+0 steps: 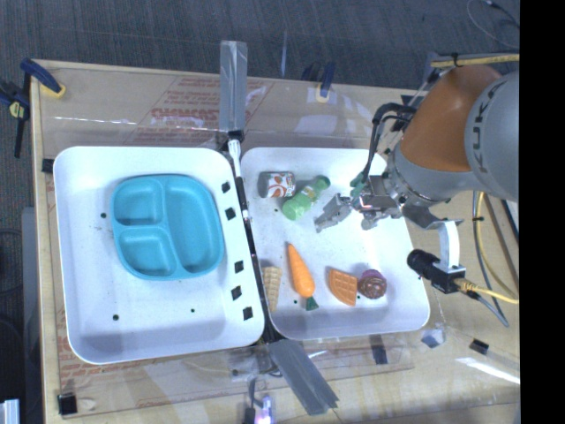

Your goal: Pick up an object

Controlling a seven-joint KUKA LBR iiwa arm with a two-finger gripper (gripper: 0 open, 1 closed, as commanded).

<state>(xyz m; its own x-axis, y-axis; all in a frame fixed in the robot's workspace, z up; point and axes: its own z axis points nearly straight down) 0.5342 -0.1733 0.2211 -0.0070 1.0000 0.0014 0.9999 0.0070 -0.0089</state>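
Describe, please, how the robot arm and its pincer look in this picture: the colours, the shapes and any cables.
The arm is thick and rounded, grey, with a broad orange band above the wrist. Black cables loop beside that band. The pincer is small, of grey metal, with two slim fingers, one lying near a green bottle. Yellow cables run past a black part by the right bin.

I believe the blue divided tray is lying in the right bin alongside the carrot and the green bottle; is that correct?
Not quite. The camera view shows the blue divided tray lying in the left bin, by itself. The carrot and the green bottle are in the right bin, as you said.
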